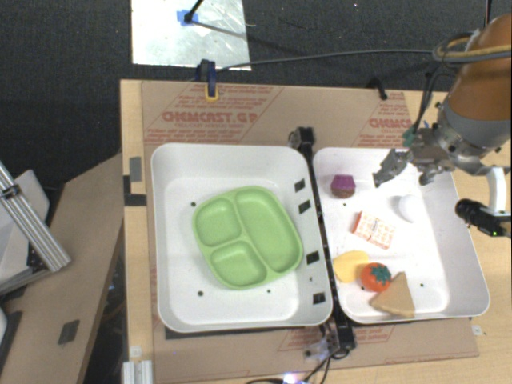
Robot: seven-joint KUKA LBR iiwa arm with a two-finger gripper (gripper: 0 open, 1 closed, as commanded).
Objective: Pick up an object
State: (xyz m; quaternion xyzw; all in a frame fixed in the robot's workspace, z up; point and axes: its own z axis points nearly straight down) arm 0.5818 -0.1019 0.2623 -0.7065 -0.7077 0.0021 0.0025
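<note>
While arm (477,94) cut off, claw (394,166) blurred over right bin (464,254)

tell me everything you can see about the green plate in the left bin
The green plate is a pale green divided tray, plastic by its look, with rounded corners and three compartments: two along its upper side and one at its lower end. It lies flat, turned at a slant, near the middle of the left bin. Its compartments hold nothing, and it touches only the bin floor.
</note>
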